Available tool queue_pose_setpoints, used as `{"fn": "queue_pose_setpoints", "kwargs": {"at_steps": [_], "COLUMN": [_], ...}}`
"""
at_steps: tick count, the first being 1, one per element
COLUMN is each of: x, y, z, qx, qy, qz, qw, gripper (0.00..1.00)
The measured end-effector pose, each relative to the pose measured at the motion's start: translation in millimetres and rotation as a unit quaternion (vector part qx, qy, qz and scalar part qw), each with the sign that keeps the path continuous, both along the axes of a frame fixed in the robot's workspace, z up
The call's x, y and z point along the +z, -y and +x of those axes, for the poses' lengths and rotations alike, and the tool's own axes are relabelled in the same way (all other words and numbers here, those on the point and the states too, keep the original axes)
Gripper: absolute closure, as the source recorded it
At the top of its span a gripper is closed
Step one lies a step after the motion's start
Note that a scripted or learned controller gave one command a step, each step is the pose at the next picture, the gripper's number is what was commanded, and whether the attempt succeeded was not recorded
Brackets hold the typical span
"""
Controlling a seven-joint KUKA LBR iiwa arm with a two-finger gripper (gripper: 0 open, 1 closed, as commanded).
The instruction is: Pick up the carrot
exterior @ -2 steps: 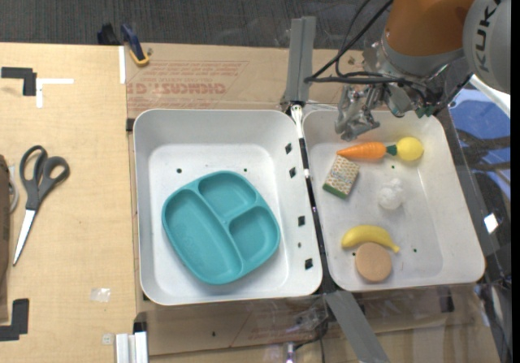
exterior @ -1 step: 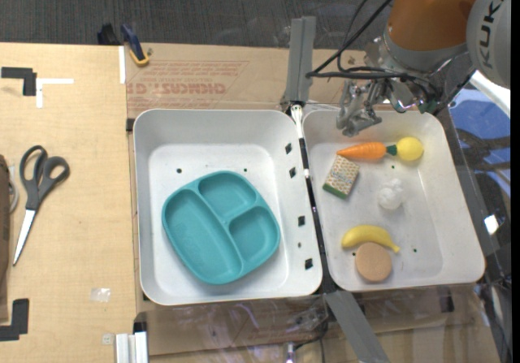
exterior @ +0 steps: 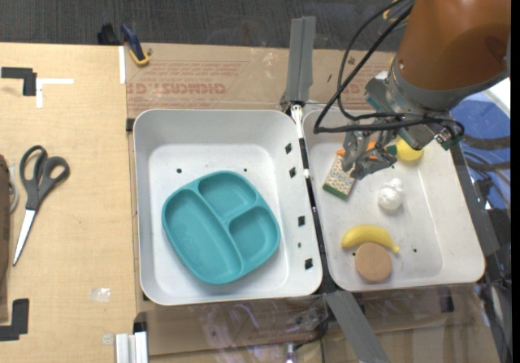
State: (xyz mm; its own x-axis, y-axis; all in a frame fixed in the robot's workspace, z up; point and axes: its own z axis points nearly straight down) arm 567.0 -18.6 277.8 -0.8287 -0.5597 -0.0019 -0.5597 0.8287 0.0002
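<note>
Low over the far left part of the right shallow white bin (exterior: 455,260), the arm's two-finger hand (exterior: 367,157) points downward, its dark grey fingers reaching to the bin floor. Whether those fingers are spread or closed cannot be told; they blur into the clutter under them. Above the hand, the arm's wide orange band (exterior: 457,24) and grey wrist (exterior: 414,105) lean in from the upper right, with black cables (exterior: 357,36) looping off the wrist toward the left.

An orange sliver that looks like the carrot (exterior: 382,148) shows right at the fingers, just beside them on the right, mostly hidden by the hand; whether the fingers touch it cannot be told. A small green-and-white printed packet (exterior: 340,177) lies tilted just left of the hand. A round yellow lemon-like fruit (exterior: 409,152) sits just right of the hand, partly under the wrist. Nearer the camera lie a small white lumpy object (exterior: 392,196), a yellow banana (exterior: 370,237) and, touching the banana, a flat round tan disc (exterior: 374,262).

The left shallow white bin (exterior: 154,150) holds a teal divided plastic plate (exterior: 221,226) with three compartments. On the wooden desk (exterior: 73,272) to the left lies a pair of grey-handled scissors (exterior: 34,187).
</note>
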Motion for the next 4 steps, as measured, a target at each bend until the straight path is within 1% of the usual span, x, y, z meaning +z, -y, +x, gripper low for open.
{"fn": "queue_pose_setpoints", "kwargs": {"at_steps": [1,2,3,4], "x": [-14,-48,-87,-170], "y": [-42,-70,-112,-161], "z": [13,38,-36,-38], "qx": [0.028,0.136,0.238,0.136], "qy": [0.001,0.001,-0.001,0.000], "qz": [0.0001,0.0004,0.0002,-0.0002], "qw": [0.9996,0.9906,0.9712,0.9907], "gripper": [1.00,1.00,1.00,1.00]}}
